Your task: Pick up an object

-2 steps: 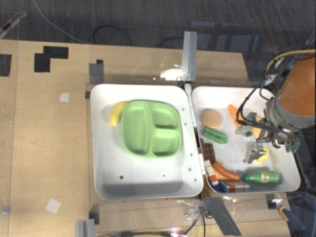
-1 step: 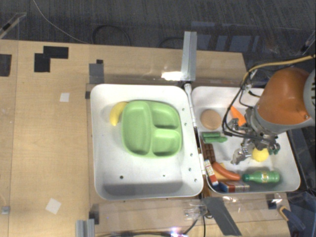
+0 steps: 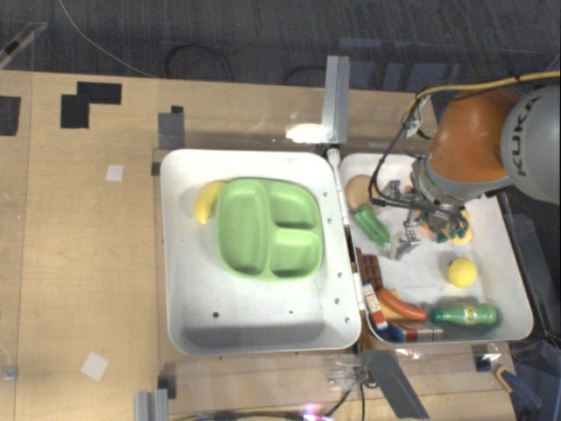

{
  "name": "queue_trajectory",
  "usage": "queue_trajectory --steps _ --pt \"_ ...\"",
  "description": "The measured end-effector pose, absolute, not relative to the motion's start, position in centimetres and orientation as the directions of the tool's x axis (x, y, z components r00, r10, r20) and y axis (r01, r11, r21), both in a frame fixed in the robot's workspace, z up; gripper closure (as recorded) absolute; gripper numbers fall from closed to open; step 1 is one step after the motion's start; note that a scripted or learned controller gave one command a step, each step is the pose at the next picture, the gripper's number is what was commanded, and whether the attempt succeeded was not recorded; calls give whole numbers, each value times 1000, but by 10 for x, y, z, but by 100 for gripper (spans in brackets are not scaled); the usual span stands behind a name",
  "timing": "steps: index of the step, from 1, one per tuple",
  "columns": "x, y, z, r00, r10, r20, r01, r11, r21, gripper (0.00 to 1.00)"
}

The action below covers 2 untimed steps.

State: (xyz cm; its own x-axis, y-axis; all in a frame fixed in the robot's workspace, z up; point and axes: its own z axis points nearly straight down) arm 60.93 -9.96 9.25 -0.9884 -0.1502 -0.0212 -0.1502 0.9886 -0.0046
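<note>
Task names no single object; candidates sit in the right bin [image 3: 517, 310]. Green bottle [image 3: 463, 314] lies flat near the bin's front edge, long axis left-right, cap end seems to point left but small, hard to confirm. Just left of it an orange-red sausage-like item [image 3: 401, 304] lies on a diagonal, upper-left to lower-right, touching or nearly touching a thin dark stick-shaped thing [image 3: 412, 331] below it; identity of that one unclear. Yellow lemon [image 3: 462, 273] sits alone mid-bin, round, no clear axis. Brown bar [image 3: 369, 273] along the bin's left wall, long axis running front-to-back. Green elongated piece [image 3: 372, 225] above it, tilted upper-left to lower-right. Tan round item [image 3: 358, 191] at the back-left corner, partly hidden by cable.

Pincer [image 3: 410, 239] hangs over the middle of the right bin, tips pointing down-left, between the green piece and the lemon. Nothing visible between the fingers; whether they are parted or closed can't be told, too small and cluttered. Orange and yellow bits beside the wrist at right are mostly covered by the arm [image 3: 478, 139], unidentifiable.

Left bin [image 3: 188, 314]: green divided tray [image 3: 267, 226] in the centre, three compartments, and a yellow banana [image 3: 207, 202] touching its left edge, long axis roughly front-to-back, curved. Both bins rest on the desk [image 3: 79, 261].
</note>
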Motion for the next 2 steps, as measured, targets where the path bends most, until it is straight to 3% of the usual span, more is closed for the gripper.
queue_trajectory --steps 1,2 --pt "613 -84 90 -987 -158 -15 -158 987 -3 0" --pt "617 -83 105 -986 -163 -29 -163 987 -6 100"
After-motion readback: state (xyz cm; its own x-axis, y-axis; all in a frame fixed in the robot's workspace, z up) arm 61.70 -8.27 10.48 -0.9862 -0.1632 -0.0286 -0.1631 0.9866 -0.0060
